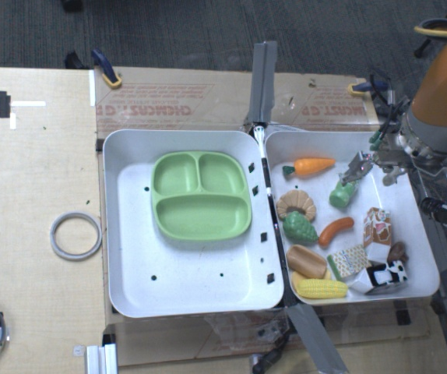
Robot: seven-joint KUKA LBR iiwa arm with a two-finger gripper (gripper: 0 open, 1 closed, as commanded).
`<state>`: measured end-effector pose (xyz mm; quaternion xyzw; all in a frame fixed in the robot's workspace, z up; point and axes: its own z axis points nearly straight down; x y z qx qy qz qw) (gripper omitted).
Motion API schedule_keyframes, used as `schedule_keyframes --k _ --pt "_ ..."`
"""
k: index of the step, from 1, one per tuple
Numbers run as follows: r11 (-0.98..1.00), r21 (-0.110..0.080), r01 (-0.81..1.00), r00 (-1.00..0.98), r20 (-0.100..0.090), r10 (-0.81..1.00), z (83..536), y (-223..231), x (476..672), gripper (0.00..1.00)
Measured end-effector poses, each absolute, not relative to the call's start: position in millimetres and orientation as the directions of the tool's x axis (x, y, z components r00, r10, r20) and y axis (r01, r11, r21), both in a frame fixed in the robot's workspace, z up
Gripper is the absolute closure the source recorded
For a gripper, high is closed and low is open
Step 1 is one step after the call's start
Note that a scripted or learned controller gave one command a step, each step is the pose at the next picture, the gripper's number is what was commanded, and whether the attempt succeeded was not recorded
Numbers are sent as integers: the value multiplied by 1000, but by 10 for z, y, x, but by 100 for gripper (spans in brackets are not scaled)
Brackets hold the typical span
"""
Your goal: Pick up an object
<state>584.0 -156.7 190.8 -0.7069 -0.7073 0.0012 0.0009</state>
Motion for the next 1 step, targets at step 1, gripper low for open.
schedule_keyframes --k 1 --pt "1 -4 1000 -1 -1 1000 1991 -1573 5842 100"
